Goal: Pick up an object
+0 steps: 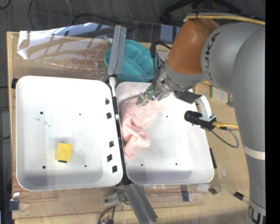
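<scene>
A crumpled pink cloth (134, 125) lies along the left side of the right bin (186, 169). My gripper (148, 97) reaches in from the right and sits low over the cloth's upper right end, at or just above it. The wrist hides how the fingers stand. A small yellow block (64, 152) rests in the lower left part of the left bin (60, 97), far from the gripper.
A teal object (130, 62) lies behind the bins near the divider. Clear plastic sheeting (60, 45) covers the bench at the back left. A black cable plug (198, 119) with a yellow lead hangs off the arm over the right bin.
</scene>
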You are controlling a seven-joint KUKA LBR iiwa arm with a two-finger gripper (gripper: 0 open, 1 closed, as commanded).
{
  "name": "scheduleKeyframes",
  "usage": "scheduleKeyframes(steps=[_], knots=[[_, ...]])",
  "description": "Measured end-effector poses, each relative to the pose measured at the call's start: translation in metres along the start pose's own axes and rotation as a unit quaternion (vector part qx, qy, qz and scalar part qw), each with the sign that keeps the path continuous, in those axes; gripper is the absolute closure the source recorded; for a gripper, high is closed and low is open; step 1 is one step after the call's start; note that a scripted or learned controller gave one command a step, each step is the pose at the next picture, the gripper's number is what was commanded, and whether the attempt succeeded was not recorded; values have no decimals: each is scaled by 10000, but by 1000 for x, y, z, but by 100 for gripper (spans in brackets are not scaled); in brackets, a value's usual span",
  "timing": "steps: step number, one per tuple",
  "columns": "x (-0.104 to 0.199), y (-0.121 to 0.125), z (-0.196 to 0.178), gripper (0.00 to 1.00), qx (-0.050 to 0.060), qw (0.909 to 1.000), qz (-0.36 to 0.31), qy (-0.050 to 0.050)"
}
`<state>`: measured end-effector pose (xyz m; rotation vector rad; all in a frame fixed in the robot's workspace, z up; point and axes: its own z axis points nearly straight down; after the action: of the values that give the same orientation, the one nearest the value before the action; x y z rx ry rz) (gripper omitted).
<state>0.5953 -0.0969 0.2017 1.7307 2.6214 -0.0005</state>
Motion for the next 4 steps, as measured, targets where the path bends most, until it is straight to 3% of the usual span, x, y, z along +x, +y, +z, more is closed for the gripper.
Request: scheduleKeyframes(steps=[1,2,3,4], knots=[[-3,-1,-13,100,-5,9556,-2948,-10],[-14,-11,-85,100,-8,8605,-5094,-21],[21,-43,-32,100,2,7838,-6211,9],[-40,-55,-76,100,-5,7166,-6975,-20]])
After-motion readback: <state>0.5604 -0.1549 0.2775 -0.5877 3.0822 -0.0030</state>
